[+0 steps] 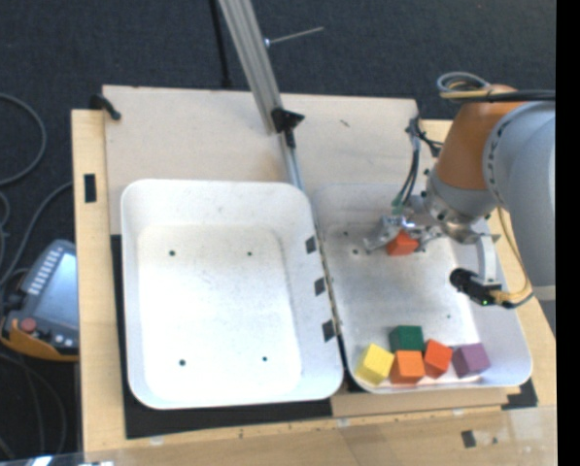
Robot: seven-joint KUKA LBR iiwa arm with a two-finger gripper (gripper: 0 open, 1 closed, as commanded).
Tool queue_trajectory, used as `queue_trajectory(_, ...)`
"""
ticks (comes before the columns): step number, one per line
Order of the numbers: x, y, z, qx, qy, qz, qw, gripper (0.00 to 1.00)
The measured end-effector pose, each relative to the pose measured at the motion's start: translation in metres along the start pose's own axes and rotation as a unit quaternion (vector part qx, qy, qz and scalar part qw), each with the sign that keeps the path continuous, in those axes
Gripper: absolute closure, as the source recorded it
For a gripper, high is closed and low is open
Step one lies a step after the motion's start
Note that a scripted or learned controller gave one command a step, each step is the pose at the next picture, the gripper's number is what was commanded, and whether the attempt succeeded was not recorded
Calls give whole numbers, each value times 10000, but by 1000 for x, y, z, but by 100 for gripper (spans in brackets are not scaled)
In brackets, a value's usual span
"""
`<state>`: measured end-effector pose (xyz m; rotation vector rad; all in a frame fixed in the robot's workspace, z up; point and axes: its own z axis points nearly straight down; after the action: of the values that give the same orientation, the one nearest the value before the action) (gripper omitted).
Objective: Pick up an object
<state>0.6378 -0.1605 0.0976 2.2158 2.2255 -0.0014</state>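
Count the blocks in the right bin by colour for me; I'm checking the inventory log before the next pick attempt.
Orange: 3, two in the cluster at the near edge, one up by the gripper
Yellow: 1
Green: 1
Purple: 1
Total: 6 blocks

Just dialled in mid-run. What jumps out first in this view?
The grey arm with its orange band reaching in from the right, its claw low over the right bin with an orange-red block at its tip. Next, a cluster of coloured blocks in that bin's near corner: yellow, green, two orange, purple.
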Motion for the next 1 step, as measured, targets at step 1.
queue_trajectory(1,-3,1,-11,-15,-19,-12,10000,100)
